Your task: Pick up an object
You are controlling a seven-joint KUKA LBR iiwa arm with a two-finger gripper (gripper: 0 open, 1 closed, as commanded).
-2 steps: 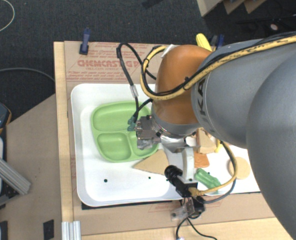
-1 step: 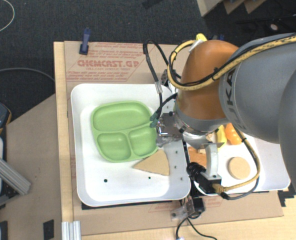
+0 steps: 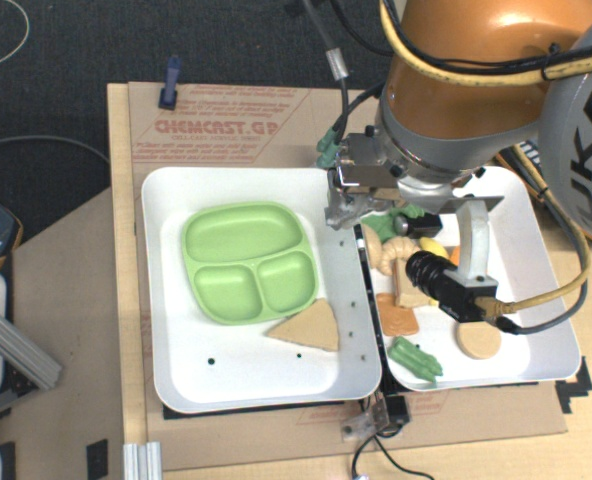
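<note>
My gripper (image 3: 408,230) hangs low over the back left part of the right bin (image 3: 536,363), mostly hidden under the arm's big orange and grey wrist. Beneath and around it lies a heap of small toy foods: a beige piece (image 3: 384,253), a yellow piece (image 3: 432,249) and a green piece (image 3: 412,214). Nearer the front lie an orange slab (image 3: 397,319), a tan round disc (image 3: 479,341) and a green leafy piece (image 3: 414,359). I see nothing lifted off the bin floor.
The left bin (image 3: 166,298) holds a light green divided plate (image 3: 247,263) and a tan wedge (image 3: 307,327) near the wall between the bins. A black cylinder (image 3: 438,280) and a yellow cable (image 3: 541,293) hang from the wrist over the right bin.
</note>
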